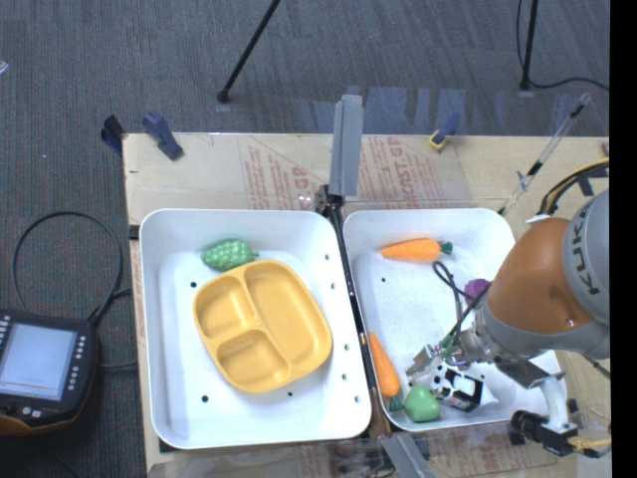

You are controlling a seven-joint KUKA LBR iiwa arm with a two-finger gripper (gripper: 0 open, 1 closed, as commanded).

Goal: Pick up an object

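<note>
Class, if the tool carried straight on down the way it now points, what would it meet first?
Probably the green pear-shaped toy by the right bin's near wall; the tool hangs just over it, though depth is unclear.

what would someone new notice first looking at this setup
Probably the yellow divided plate in the left bin, with a green bumpy toy just beyond it. Next, the grey and orange arm looming over the right bin, its end effector low near a green pear-like toy and two carrots, one at the far side, one along the left wall.
</note>
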